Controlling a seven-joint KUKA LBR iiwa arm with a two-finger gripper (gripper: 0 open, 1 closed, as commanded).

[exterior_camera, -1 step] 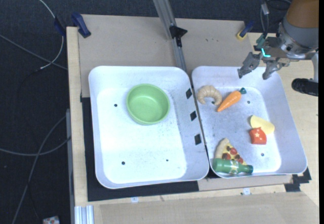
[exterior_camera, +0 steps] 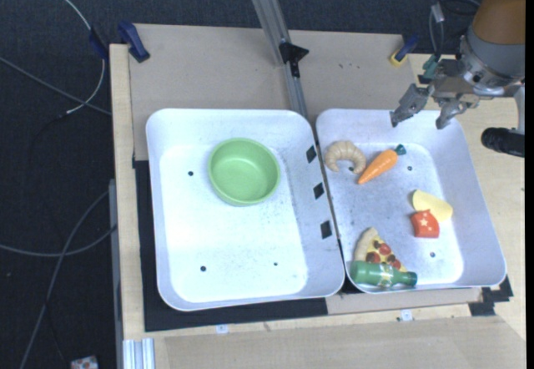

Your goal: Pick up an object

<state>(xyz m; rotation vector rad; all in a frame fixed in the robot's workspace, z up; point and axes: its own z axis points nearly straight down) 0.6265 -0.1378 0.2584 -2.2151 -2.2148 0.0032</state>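
My gripper (exterior_camera: 427,113) hangs open over the far edge of the right bin (exterior_camera: 467,192), its two fingers spread apart with nothing between them. Below it in that bin lie an orange carrot (exterior_camera: 380,164) and a tan croissant (exterior_camera: 345,154). Further toward the front are a yellow wedge (exterior_camera: 432,204) touching a red piece (exterior_camera: 425,224), a pizza slice (exterior_camera: 377,250) and a green bottle (exterior_camera: 380,275) lying on its side at the front rim.
The left bin (exterior_camera: 209,267) holds a green bowl (exterior_camera: 243,171). A metal pole (exterior_camera: 271,17) slants up from between the bins at the back. Blue clamps (exterior_camera: 133,42) grip the bench's far corners.
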